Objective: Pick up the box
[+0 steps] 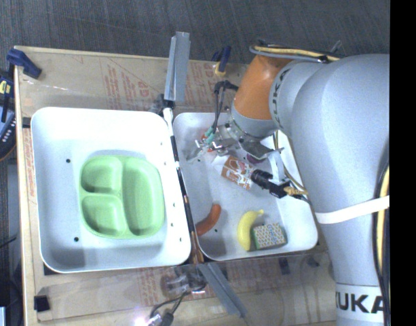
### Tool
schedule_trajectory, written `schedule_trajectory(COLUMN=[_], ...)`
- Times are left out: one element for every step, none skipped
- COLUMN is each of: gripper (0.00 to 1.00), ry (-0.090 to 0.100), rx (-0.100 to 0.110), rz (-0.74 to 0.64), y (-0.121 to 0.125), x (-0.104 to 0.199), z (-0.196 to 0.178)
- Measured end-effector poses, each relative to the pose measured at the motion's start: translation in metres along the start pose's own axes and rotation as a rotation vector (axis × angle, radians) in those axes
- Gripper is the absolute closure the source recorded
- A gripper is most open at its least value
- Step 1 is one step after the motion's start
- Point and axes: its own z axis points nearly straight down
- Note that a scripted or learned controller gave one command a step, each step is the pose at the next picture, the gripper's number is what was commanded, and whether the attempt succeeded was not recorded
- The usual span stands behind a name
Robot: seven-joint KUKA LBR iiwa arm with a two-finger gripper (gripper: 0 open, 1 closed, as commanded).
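Grey arm (343, 155) bends over the right bin (299, 240), fingers (211, 140) indistinct above the box (236, 172).

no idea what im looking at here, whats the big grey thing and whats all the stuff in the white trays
The big grey thing is a robot arm, seen by one camera fixed above the bench and looking down at a slant. The arm reaches in from the right, and its end effector hangs over the right white bin; I cannot tell whether it grips anything. In that bin lie a banana, a small patterned box beside it, a sausage and a brown packet. The left white bin holds a green divided plate. The box is what the arm should pick up, and it lies untouched.
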Motion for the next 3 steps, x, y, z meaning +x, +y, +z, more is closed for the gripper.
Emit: schedule_trajectory(gripper=[0.0,1.0,0.0], ry=[-0.001,-0.001,0.0], rx=[0.033,0.029,0.028], rz=[-0.013,-0.019,-0.021], y=[0.017,0.019,0.02], x=[0.017,0.018,0.018], z=[0.002,-0.008,-0.008])
